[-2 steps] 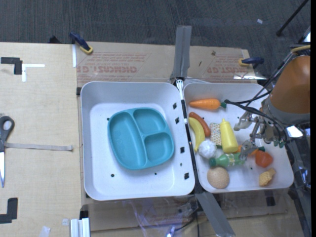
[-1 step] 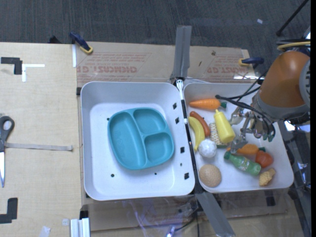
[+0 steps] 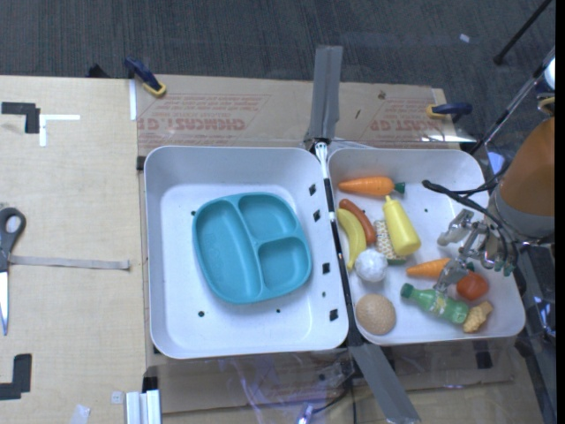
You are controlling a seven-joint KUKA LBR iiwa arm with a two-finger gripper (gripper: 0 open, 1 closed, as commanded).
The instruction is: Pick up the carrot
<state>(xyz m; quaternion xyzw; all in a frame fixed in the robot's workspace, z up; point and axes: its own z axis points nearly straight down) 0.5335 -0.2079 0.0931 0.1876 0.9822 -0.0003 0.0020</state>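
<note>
The tool (image 3: 459, 270), its opening impossible to tell, hovers beside the small orange plastic carrot (image 3: 430, 268), so it risks snagging the red tomato (image 3: 473, 286) just beyond that carrot instead

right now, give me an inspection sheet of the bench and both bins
surface: two white bins side by side, left bin and right bin, on a cardboard-topped bench.
job's things: carrot lying near the back of the right bin; a second, smaller carrot piece sits beside the gripper.
clutter: teal divided plate in the left bin; banana, yellow bottle, white ball, green bottle, tomato and tan ball in the right bin.
grippers: gripper low over the right bin's near right part, apart from the back carrot; finger state unclear.
cables: black cable looping across the right bin.
surroundings: scissors at far left, clamps on the bench's back edge.
</note>
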